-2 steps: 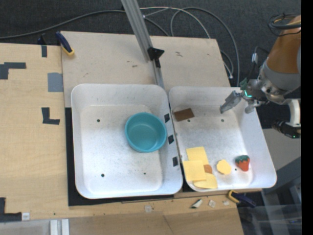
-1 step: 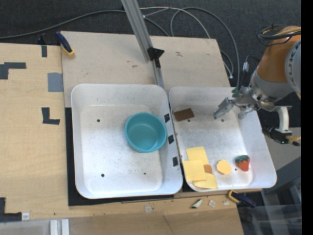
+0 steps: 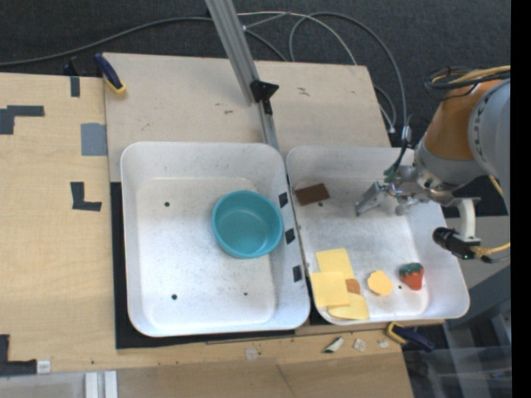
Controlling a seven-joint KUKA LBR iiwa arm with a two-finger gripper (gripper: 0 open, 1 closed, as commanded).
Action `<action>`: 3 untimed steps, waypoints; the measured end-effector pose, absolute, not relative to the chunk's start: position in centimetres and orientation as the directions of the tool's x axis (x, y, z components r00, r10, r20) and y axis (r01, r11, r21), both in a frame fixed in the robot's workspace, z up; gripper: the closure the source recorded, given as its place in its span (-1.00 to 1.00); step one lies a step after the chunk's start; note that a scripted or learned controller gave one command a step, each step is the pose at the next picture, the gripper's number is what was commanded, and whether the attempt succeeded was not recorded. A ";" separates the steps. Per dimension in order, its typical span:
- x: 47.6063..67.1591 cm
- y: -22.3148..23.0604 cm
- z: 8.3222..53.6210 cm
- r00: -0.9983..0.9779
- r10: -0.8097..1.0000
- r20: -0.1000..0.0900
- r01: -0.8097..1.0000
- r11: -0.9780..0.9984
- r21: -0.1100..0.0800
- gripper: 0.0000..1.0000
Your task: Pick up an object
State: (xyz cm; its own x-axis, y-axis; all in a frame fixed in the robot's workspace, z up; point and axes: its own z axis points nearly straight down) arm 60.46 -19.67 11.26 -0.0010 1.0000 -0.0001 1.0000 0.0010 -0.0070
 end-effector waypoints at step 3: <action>60.3 -20.4 14.7 -0.002 1.000 -0.001 1.000 0.002 0.003 1.00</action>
